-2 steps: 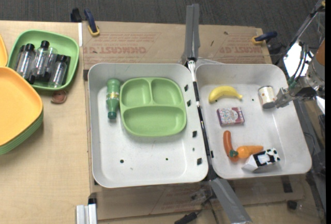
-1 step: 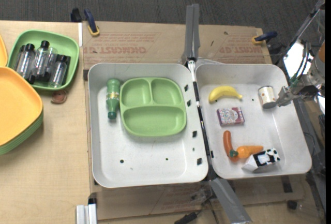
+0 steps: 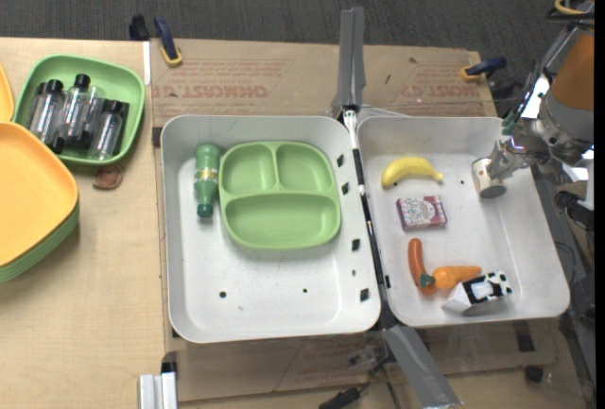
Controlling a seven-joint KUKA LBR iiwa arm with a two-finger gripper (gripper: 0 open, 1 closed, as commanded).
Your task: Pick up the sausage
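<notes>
Sausage [image 3: 414,257]: one, beside one carrot [image 3: 456,276]; end effector [image 3: 491,178] state unclear.

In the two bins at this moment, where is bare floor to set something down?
Left bin: the whole near strip below the green tray. Right bin: floor between the banana, the card pack and the right wall. Crowded: the near corner with sausage, carrot and carton.

Arm [image 3: 567,86] reaches in from three o'clock, orange band up high, claw [image 3: 489,178] hanging low, pointing toward nine o'clock.
</notes>
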